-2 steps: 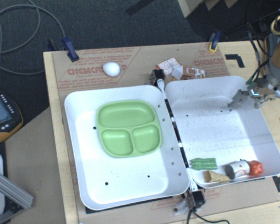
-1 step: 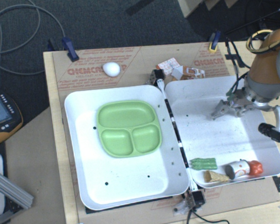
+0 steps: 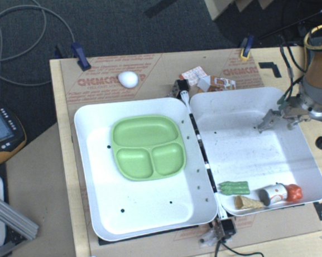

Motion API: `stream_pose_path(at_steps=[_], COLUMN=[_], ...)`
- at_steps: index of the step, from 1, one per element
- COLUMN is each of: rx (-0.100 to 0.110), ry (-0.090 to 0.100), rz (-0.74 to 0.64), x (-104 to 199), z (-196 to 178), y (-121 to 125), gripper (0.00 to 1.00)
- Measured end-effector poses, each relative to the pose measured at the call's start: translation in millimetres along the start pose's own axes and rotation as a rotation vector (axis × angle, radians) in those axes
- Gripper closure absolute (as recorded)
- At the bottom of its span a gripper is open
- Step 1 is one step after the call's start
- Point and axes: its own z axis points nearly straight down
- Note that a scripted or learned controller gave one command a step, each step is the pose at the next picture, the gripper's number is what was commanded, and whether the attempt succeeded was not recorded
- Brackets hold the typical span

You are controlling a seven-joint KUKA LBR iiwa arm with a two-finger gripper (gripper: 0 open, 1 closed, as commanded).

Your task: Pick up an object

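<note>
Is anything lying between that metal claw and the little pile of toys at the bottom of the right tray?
No. From the camera above, only bare white bin floor separates the gripper from the green toy, tan wedge and red-and-white piece.

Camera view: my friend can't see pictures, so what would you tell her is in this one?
A robot gripper hovers over the right white bin, far from the toys along its near edge: a green piece, a tan wedge, a small white bottle and a red ball. The left white bin holds a green divided plate.
</note>
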Motion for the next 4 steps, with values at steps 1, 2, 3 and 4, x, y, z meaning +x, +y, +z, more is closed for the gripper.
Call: stream_pose_path(at_steps=[1,2,3,4], rx=[0.003,0.005,0.001,-0.002], ry=[0.002,0.004,0.001,0.000], rz=[0.000,-0.001,-0.002,-0.002], x=[0.8,43.7,22.6,10.1], z=[-14.9,44.0,42.8,-55.2], y=[-11.1,-27.7,56.5,74.8], gripper=[0.00,0.00,0.00,0.00])
